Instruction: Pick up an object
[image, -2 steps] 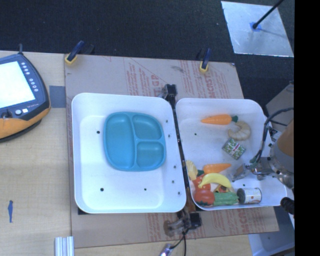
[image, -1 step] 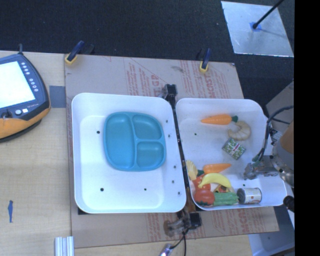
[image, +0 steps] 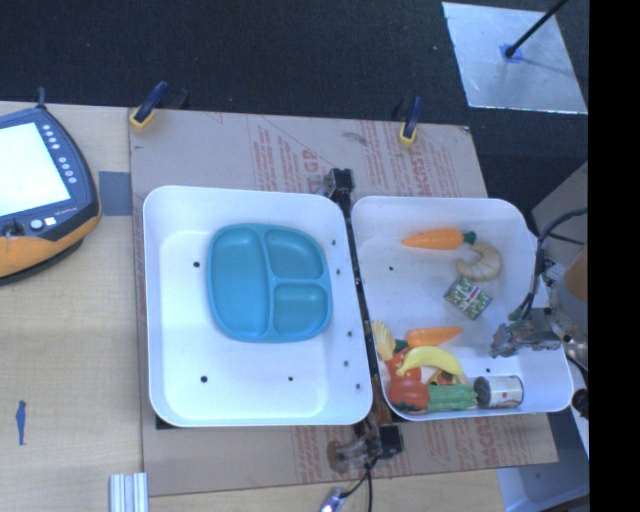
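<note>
The right white bin (image: 440, 204) holds an orange carrot (image: 433, 239) near its far wall. A beige curled piece (image: 481, 262) and a small green-and-white packet (image: 467, 297) lie below it. At the near edge, a second carrot (image: 432, 336), a yellow banana (image: 432, 359), a red piece (image: 408, 391) and a green piece (image: 450, 397) are piled together. A silver can (image: 500, 391) lies on its side beside the pile. My gripper (image: 512, 340) is low over the bin's right side, just above the can and to the right of the packet. Nothing is seen held in it.
The left bin (image: 170, 300) holds a blue divided plate (image: 268, 282). An orange-cased control pendant (image: 40, 190) lies on the bench at far left. Clamps (image: 148, 105) (image: 408, 122) pin the cardboard sheet's far edge. A cable (image: 535, 275) loops over the right bin's right wall.
</note>
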